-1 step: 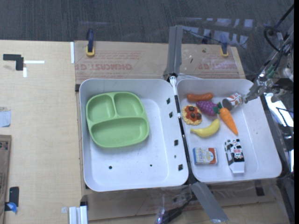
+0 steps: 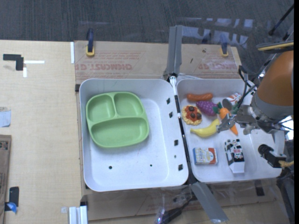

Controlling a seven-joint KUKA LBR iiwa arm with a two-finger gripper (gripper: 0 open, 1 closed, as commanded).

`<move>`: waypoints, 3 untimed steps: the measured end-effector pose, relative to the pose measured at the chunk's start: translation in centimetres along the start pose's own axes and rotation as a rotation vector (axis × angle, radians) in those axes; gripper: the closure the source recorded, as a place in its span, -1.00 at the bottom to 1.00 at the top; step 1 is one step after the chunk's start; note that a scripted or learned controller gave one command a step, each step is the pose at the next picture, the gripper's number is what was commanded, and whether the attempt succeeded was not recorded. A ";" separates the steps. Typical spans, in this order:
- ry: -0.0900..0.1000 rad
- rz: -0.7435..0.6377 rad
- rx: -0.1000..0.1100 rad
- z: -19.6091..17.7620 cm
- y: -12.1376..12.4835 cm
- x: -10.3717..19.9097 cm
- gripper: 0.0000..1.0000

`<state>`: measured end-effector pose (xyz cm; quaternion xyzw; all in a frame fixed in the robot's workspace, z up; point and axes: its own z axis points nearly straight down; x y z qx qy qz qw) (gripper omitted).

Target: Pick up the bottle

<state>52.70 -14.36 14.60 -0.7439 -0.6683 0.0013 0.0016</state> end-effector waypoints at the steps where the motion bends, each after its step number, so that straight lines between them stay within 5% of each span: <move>1: 0.000 0.106 0.000 5.5 -0.1 4.9 -1.00; 2: -0.002 0.645 -0.001 -6.9 4.3 2.7 -1.00; 3: -0.001 0.533 0.002 -4.4 1.9 -6.9 -1.00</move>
